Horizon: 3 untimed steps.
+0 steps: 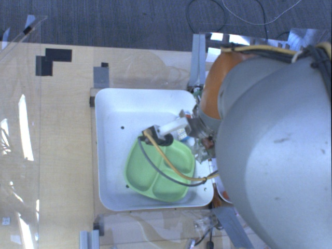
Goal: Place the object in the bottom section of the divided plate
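- Grey arm point(275, 139), nearest the lens, entering from the right.
- Gripper point(199, 139) beside the green divided plate point(150, 178); whether spread or closed cannot be told.
- Plate lies in the white bin point(111, 134).

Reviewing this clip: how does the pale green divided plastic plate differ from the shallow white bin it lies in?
Colour: the pale green divided plastic plate is green, the shallow white bin white. Floor: ridges split the plate into sections, while the bin's floor is undivided. Size: the plate is smaller, covering only the bin's lower middle. Both are shallow and open-topped.
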Motion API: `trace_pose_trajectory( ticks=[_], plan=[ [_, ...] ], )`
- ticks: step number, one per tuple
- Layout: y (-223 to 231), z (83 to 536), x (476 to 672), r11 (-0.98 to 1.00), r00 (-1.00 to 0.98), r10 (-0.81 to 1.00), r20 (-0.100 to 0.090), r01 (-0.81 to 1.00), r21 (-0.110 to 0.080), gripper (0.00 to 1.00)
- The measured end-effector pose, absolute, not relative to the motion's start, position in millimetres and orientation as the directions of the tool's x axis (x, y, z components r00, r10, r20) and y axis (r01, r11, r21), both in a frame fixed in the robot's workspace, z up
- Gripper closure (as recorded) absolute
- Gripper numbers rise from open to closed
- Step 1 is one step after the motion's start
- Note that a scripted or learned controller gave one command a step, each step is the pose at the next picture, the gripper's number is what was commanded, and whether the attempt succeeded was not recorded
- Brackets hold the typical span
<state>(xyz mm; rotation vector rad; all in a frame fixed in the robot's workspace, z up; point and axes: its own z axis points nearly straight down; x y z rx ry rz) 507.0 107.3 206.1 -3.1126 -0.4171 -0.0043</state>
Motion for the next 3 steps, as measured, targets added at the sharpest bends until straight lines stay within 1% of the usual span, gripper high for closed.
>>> trace_pose_trajectory(
  ticks=[1,2,3],
  plan=[
    [142.5,182.6,487.5,-0.978,0.978,0.211,0.002,0.211,-0.001,1.0],
    [76.8,334.1,488.6,-0.969,0.969,0.249,0.008,0.249,0.003,1.0],
    [154.0,198.3,486.3,-0.941,0.941,0.339,-0.002,0.339,-0.001,1.0]
  ],
)
